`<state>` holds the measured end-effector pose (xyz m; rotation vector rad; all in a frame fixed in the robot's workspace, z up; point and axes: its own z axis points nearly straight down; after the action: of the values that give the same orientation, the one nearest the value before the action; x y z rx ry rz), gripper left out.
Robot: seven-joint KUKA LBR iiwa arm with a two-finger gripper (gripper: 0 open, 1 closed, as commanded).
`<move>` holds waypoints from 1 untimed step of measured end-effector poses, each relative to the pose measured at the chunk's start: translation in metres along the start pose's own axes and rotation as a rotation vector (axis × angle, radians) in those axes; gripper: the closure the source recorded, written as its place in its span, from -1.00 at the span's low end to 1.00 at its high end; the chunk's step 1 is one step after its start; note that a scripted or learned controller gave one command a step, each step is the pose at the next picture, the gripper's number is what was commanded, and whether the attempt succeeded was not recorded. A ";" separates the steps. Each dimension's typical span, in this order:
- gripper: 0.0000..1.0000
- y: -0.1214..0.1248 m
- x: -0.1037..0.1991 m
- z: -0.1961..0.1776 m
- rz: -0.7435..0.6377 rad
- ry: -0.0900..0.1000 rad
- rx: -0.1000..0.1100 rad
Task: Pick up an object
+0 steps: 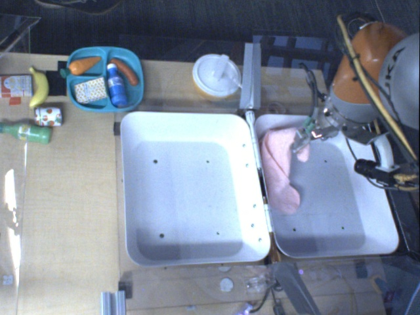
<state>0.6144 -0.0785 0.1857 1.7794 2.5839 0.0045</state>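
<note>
A pink cloth (281, 169) lies crumpled along the left side of the right bin (341, 235). My gripper (306, 138) is low over the cloth's upper right edge, reaching in from the right. A small flap of the cloth is drawn up toward the fingertips and sits between them. The rest of the cloth lies on the bin floor.
The left bin (190, 189) adjoins the right bin across a metal divider (259, 169). Behind the bins stand a white lidded cup (216, 75) and a blue tray (105, 79) of toy food. A banana (39, 87), a can (48, 116) and a green bottle (26, 132) lie at far left.
</note>
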 end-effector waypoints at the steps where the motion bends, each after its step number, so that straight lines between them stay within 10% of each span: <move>1: 1.00 0.059 -0.001 0.001 -0.285 -0.001 -0.001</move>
<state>0.6699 -0.0580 0.1854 1.3940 2.8092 0.0034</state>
